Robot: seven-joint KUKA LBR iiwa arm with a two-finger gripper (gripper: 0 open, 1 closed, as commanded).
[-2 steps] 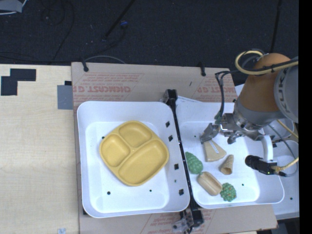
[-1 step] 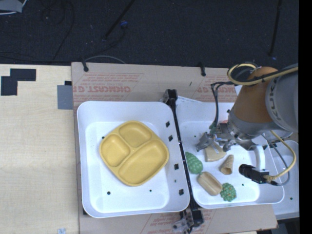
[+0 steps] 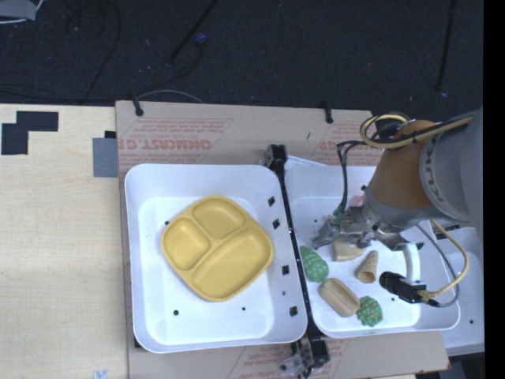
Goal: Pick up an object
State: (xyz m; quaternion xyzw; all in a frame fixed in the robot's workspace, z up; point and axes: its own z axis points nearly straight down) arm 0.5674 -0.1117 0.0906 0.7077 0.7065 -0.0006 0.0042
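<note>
While the arm reached in from the right, its gripper (image 3: 341, 235) sat low in the right bin (image 3: 450, 322), just above a pale cream-coloured chunk (image 3: 345, 250); couldn't tell if the claw was spread or closed, or gripping anything. Nearby in the same bin: ice-cream cone (image 3: 366, 266) beside the chunk, tan bread-roll-like piece (image 3: 338, 297) below, green leafy veg (image 3: 314, 264) by the divider, and a green broccoli-like bit (image 3: 368, 311) near the front wall. Left bin (image 3: 150, 322) held a yellow 3-compartment plate (image 3: 217, 247).

Yellow divided plate (image 3: 217, 247) in left bin (image 3: 150, 204)
</note>
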